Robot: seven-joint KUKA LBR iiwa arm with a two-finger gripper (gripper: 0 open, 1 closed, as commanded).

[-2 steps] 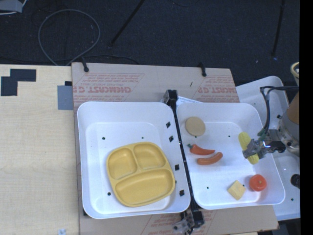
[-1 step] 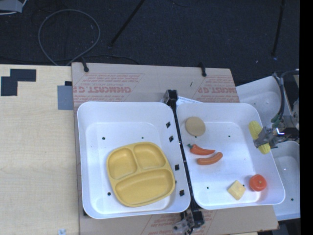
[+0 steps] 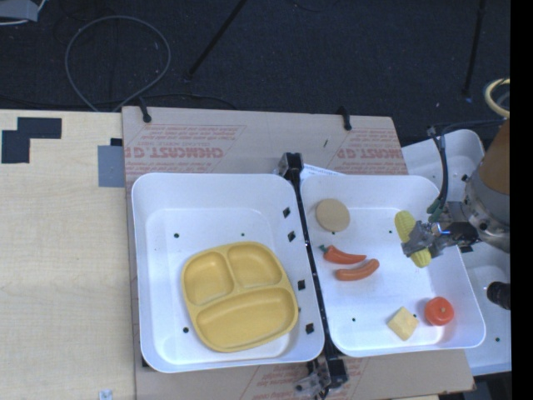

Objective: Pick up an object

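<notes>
Two shallow white bins sit side by side on a cardboard sheet (image 3: 250, 144) printed with red lettering that reads mirrored and upside down; the letters cannot be made out with certainty. The left bin (image 3: 158, 215) holds a yellow divided plate (image 3: 240, 295) with three compartments, lying toward the bin's near right part. The right bin (image 3: 375, 194) holds a round tan disc (image 3: 332, 216) near its far left corner, an orange carrot (image 3: 344, 256) with a green tip and a reddish sausage (image 3: 357, 270) just beside it near the middle, a pale yellow cheese block (image 3: 403, 323) and a red tomato (image 3: 439, 311) close together at the near right corner, and a yellow corn cob (image 3: 410, 235) along the right wall. The gripper (image 3: 423, 242) reaches in from the right and sits at the corn cob, overlapping it; whether the fingers are apart, together or clamped on the cob cannot be told. The cardboard rests on a pale wooden surface (image 3: 58, 265) marked with dark squares.
</notes>
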